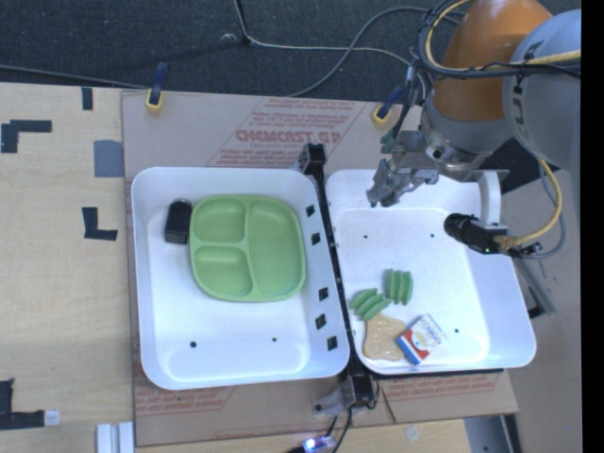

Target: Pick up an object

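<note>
My gripper [385, 189] hangs over the far left corner of the right bin [491, 295], under the grey wrist with its orange band. No object shows at its tip. Towards the near side of that bin lie a green bean pod [397, 285], a second green pod [368, 302], a tan cookie-shaped piece [381, 338] and a small red, white and blue packet [421, 338]. All of them sit well below the gripper in the view and apart from it. In the left bin [160, 338] rest a green divided plate [248, 248] and a small black block [177, 222].
A black divider with clips [323, 253] runs between the two bins. A black cylindrical fitting on a cable [469, 231] sits at the right bin's far right side. Yellow clamps [154, 97] hold the cardboard sheet under the bins.
</note>
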Robot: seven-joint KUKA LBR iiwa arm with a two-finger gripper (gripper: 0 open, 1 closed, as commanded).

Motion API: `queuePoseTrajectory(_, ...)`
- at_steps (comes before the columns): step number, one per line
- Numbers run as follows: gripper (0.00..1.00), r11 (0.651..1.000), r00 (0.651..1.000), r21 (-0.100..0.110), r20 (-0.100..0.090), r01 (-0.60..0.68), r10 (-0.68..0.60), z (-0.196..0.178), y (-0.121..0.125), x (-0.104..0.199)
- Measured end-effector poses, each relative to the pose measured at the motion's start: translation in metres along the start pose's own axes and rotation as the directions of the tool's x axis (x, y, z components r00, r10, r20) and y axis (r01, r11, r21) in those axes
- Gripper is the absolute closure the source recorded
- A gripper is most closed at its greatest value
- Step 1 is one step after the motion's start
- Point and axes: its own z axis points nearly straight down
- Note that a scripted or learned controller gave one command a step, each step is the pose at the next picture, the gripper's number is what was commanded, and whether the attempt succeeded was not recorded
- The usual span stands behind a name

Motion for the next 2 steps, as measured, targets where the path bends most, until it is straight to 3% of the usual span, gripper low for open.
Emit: queuePoseTrajectory(2, 1.00, 1.000, 1.000, 0.001, 0.002, -0.002, 0.002, 0.005, -0.010, 0.107)
